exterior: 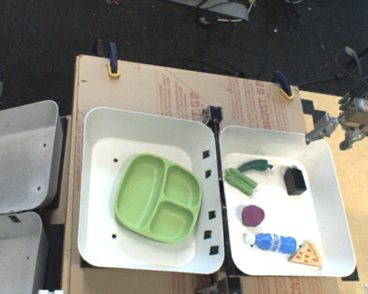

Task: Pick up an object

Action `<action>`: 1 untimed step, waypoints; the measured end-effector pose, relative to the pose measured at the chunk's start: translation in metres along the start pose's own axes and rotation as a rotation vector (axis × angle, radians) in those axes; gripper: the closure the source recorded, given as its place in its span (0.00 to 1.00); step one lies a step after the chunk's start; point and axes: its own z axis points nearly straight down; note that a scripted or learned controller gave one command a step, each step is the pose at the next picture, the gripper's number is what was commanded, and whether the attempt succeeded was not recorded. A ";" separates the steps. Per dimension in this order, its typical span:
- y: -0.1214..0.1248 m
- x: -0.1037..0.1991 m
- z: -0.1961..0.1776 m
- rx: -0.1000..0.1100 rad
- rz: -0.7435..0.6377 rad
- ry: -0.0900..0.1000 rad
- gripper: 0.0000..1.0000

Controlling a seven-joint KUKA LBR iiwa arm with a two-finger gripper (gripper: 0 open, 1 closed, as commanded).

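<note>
We are finding the tool (335,134) hovering with fingers spread apart, holding nothing, above the right bin's (342,216) far right corner. In that bin we are seeing a black block (295,180), green beans (241,181), a purple ball (253,215), a bottle (272,242) and a pizza slice (306,254).

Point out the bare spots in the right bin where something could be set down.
Right bin: bare floor along the right wall, between the black block and the pizza slice; another patch at the near left corner, below the purple ball. Crowded around the green pods, pepper and blue bottle.
</note>
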 end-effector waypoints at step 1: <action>0.002 0.001 -0.008 -0.012 -0.003 -0.003 0.00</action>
